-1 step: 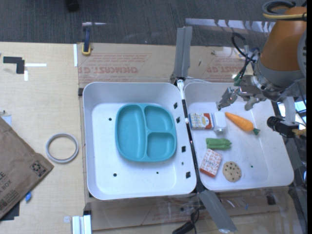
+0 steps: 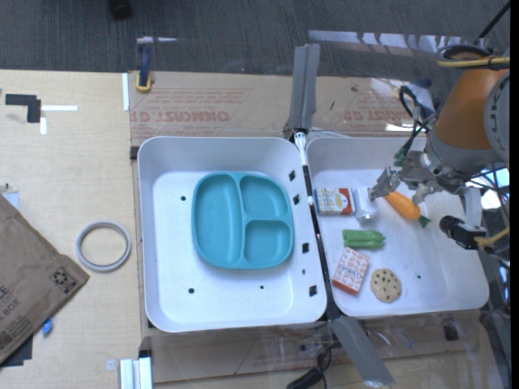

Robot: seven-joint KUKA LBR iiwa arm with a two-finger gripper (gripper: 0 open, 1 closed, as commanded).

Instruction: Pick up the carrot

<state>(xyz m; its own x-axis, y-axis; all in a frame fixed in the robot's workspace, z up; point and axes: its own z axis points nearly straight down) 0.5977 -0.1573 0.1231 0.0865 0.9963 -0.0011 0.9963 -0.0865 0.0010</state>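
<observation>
The jaws [image 2: 403,186] hang spread right over the small orange carrot [image 2: 403,205], whose long axis slants toward the right white bin's [image 2: 454,294] near-right corner.

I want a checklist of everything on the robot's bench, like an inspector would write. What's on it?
Surface: two shallow white bins side by side, left bin and right bin, on a bench.
Job's things: orange carrot lies in the right bin near its far right side.
Clutter: teal divided plate in the left bin; in the right bin a white and red packet, green pea pod, red box and cookie.
Grippers: gripper right over the carrot; a hold cannot be confirmed.
Cables: black cables by the arm's orange band.
Surroundings: tape ring and cardboard box on the wooden table at left.
</observation>
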